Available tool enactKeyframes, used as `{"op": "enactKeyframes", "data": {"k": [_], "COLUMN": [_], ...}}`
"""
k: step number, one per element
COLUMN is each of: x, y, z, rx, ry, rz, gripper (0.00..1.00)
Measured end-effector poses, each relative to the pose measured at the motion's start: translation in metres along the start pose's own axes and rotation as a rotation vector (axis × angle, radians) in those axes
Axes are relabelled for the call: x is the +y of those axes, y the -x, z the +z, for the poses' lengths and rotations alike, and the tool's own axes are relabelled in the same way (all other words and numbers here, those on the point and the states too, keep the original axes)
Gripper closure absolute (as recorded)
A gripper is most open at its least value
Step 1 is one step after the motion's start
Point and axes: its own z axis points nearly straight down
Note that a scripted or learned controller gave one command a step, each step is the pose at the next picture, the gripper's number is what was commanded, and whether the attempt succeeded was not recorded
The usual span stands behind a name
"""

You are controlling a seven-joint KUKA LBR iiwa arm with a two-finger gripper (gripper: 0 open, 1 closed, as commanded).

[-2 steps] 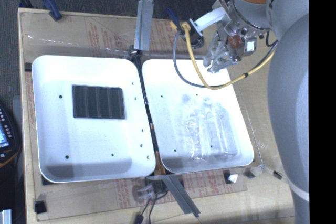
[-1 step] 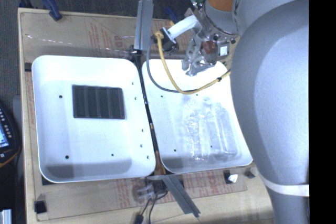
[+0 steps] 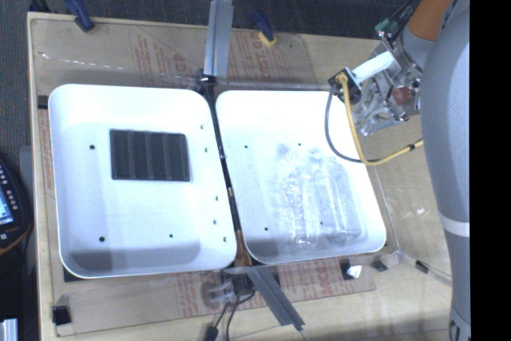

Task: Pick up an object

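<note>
A dark, ribbed rectangular pad [image 3: 150,155] lies flat in the left white bin [image 3: 60,180], toward its back. Clear plastic packaging [image 3: 315,196], hard to make out against the white, lies in the right half of the right bin [image 3: 255,120]. My gripper [image 3: 375,109] hangs over the back right corner of the right bin, just outside its rim, well above and behind the clear packaging. The wrist hardware and cabling hide its tips. Nothing shows held in it.
A yellow cable [image 3: 345,141] loops from the wrist over the right bin's right edge. A grey metal bar [image 3: 218,36] stands at the back between the bins. Blue clamps [image 3: 78,12] grip the bench's back edge. A metal bracket [image 3: 267,298] sits at the front.
</note>
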Motion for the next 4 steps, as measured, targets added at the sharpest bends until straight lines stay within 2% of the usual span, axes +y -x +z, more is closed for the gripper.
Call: {"op": "enactKeyframes", "data": {"k": [1, 2, 3, 4], "x": [-0.061, -0.061, -0.005, -0.011], "y": [0.029, 0.029, 0.024, 0.062], "z": [-0.064, -0.063, -0.003, -0.091], "rx": [0.005, 0.005, -0.001, 0.007], "ry": [0.003, 0.003, 0.0, 0.004], "rz": [-0.007, -0.007, -0.07, -0.005], "gripper": [1.0, 0.0, 0.0, 0.0]}}
